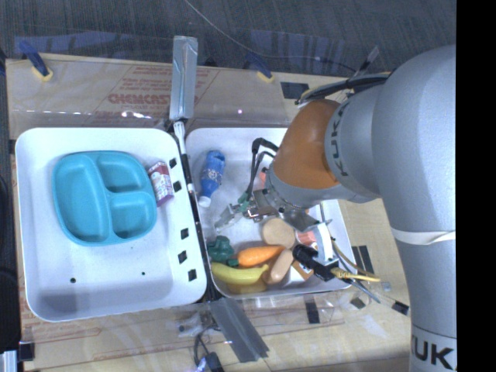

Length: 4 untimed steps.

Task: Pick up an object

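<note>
While the arm leans in from the right of the frame, the scene divides as follows.

Arm: a grey arm (403, 153) with an orange band fills the right side, bent over the right bin so its wrist points down at the toys.

Gripper: the gripper (232, 214) sits at centre frame, low over the right bin, just above the food pile. Nothing shows between its tips; whether they are parted or closed I cannot tell, since the tool is small and partly hidden by the wrist.

Right bin: the white right bin (225, 142) holds the candidates for picking, which is likely why the arm is here.

Bottle: a blue bottle (211, 173) lies tilted in the bin's upper left, apart from the pile and just left of the gripper.

Food pile: a banana (236, 274), a carrot (260, 255) and a green toy (221, 248) crowd the lower edge, touching one another. A tan piece (279, 232) lies just above them, beside the gripper.

Left bin: the left bin (46, 285) holds a blue tray (105, 196) and, against its right wall, a small can (161, 183).

Judgement: the gripper seems poised to descend; no object is lifted yet. The crowded pile may make a clean grasp hard.
</note>
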Motion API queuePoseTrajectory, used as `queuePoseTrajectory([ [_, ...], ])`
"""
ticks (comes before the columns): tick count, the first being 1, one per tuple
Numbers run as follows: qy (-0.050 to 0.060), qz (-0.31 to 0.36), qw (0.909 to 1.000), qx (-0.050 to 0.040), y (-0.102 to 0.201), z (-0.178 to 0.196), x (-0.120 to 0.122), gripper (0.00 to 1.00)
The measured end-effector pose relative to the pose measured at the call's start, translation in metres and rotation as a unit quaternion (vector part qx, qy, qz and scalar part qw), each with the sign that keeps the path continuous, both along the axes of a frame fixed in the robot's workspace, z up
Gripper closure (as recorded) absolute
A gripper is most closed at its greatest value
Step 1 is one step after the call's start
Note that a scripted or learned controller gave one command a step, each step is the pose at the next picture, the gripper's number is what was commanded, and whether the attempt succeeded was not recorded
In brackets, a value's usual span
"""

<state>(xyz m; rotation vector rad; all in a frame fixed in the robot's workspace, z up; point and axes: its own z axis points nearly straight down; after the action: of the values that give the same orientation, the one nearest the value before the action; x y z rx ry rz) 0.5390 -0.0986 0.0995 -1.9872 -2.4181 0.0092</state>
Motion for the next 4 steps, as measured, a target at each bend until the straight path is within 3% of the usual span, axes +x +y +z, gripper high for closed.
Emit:
queuePoseTrajectory([
  [1, -0.007, 0.137, 0.9906, -0.0012, -0.042, 0.015, 0.039, 0.00],
  [2, -0.008, 0.271, 0.9627, -0.0006, -0.039, 0.012, 0.067, 0.00],
  [3, -0.007, 0.089, 0.9960, -0.0022, -0.021, -0.007, 0.100, 0.00],
  [4, -0.008, 0.153, 0.9883, -0.0019, -0.060, 0.071, 0.031, 0.00],
])
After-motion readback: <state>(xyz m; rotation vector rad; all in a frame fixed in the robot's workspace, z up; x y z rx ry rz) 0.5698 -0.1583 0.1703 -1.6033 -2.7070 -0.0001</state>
